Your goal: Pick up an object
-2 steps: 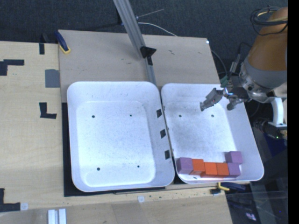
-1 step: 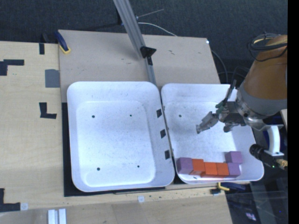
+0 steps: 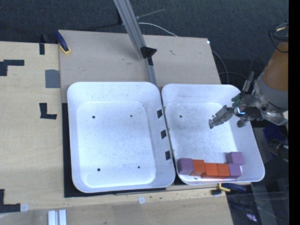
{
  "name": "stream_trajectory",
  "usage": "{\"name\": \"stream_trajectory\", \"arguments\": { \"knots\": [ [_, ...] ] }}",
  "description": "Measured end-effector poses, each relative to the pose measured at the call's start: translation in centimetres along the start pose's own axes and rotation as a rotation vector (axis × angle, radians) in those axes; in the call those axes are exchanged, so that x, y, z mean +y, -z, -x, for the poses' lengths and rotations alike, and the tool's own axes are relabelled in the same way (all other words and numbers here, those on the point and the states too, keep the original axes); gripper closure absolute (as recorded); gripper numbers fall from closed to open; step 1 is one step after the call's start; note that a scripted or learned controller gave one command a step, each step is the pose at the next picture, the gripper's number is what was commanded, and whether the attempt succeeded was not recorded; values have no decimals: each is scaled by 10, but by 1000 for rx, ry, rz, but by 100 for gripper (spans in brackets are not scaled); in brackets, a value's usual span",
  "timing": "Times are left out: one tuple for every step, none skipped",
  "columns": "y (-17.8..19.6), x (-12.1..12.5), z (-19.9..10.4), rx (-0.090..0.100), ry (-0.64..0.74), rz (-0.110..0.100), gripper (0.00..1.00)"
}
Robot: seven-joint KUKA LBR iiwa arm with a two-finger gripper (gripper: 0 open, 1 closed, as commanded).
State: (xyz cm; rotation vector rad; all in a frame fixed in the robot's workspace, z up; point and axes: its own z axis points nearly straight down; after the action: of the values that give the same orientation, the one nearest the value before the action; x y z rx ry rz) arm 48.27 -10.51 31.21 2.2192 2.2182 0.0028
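Robotics lab: taped bench [image 3: 28, 102], two white bins [image 3: 115, 139].

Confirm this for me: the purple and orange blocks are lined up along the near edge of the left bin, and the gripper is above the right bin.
Not quite. The camera view shows the purple and orange blocks lined up along the near edge of the right bin, not the left bin. The rest stands: the gripper is above the right bin.

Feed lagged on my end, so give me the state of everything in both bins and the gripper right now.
Gripper: above the right bin, nothing seen between its fingers.
Purple and orange blocks: lying clustered along the right bin's near wall, untouched.
Right bin: flat on the bench, holds the blocks.
Left bin: flat, beside the right one.
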Motion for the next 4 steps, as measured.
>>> {"name": "stream_trajectory", "arguments": {
  "knots": [
    [-68, 63, 27, 0, 0, -9, 0],
    [-94, 103, 24, 0, 3, -6, 0],
    [-58, 132, 66, -2, 0, 0, 0],
    [-118, 133, 60, 1, 2, -11, 0]
  ]
}}
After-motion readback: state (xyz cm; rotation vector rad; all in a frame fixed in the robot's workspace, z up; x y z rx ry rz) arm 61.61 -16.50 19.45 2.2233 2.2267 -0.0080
